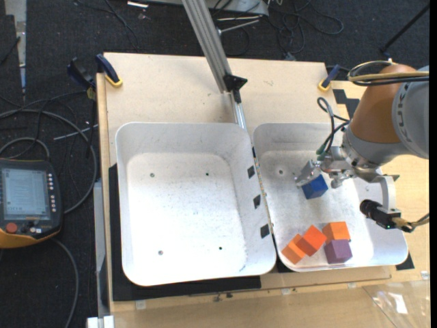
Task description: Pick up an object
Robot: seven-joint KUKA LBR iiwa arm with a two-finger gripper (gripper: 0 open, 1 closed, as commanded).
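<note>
In the right bin [287,139], a small blue cube [315,187] sits tilted between the two metal fingers of my gripper [320,178], which is shut on it. The grey arm with its orange band [375,115] reaches in from the right, above the bin's middle. Near the bin's front edge lie two orange blocks [304,243] [336,231] and a purple cube [338,251], packed close together. The cube's underside and the bin floor directly beneath it are hidden, so its height above the floor is unclear.
The left bin [130,142] stands beside the right one, with a shared raised wall [256,183] between them. A slanted metal pole [212,39] crosses the back of the bench. A black cable and connector [379,214] hang off the wrist over the right bin's right rim.
</note>
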